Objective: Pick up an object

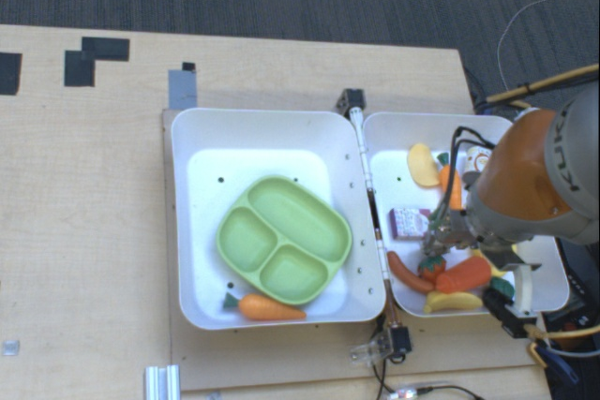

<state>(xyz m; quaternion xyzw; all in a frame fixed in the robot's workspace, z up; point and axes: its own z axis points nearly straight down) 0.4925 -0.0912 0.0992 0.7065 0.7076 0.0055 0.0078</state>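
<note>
— Hovering low, the gripper [436, 244] was over the right bin's [553, 290] toys [450, 281]; nothing lifted.
— Jaws?
— Couldn't tell; the grasp remained undone

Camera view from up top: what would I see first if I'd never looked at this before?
Probably the big green plate with three sections, sitting in the left bin with a toy carrot lying just in front of it. Next, the grey and orange robot arm reaching from the right over the right bin, its hand down among a pile of colourful toy food.
</note>
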